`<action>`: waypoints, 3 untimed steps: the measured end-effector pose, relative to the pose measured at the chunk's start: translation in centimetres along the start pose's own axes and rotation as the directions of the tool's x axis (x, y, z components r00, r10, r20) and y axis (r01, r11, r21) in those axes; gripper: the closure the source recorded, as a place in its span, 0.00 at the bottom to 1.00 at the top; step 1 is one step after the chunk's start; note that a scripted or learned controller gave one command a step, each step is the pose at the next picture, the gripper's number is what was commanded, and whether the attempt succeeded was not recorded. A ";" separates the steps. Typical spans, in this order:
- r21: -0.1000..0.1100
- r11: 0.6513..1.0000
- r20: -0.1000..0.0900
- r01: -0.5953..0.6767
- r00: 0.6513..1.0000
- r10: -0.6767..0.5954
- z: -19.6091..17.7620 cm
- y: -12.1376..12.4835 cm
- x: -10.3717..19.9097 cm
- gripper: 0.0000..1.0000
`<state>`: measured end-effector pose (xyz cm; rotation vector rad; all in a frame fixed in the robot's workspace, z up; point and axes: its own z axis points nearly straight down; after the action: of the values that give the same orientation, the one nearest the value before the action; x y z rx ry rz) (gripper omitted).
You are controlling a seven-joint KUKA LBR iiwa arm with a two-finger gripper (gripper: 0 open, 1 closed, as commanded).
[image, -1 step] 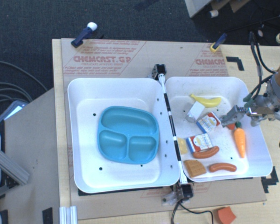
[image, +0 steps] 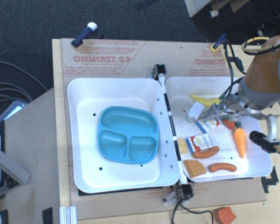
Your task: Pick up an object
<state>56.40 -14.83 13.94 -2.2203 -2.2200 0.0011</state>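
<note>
A: What lies left of the divider point(image: 167, 107) between the bins?
B: A blue sectioned plate point(image: 128, 134), flat in the left bin point(image: 79, 125).
A: And right of the divider?
B: Nearest it, a cracker point(image: 194, 167), two sausages point(image: 206, 152) and a small carton point(image: 196, 141); farther right, a carrot point(image: 240, 142).
A: The pincer point(image: 213, 112)?
B: Low in the right bin point(image: 177, 90), over a small packet point(image: 195, 111) beside a yellow piece point(image: 203, 99). Whether it is clenched or released, I cannot tell.

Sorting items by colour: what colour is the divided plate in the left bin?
Light blue, clear in the camera view: divided plate.
</note>
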 end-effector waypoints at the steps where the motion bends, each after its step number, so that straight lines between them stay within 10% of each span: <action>1: 0.001 1.000 0.000 0.001 1.000 -0.001 5.5 9.3 1.6 0.00; 2: 0.007 1.000 0.002 0.000 1.000 0.000 4.4 9.2 1.4 1.00; 3: 0.006 1.000 0.000 0.000 1.000 0.000 4.4 9.2 1.5 0.00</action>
<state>65.64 -13.31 9.52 -2.2171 -2.2178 0.0082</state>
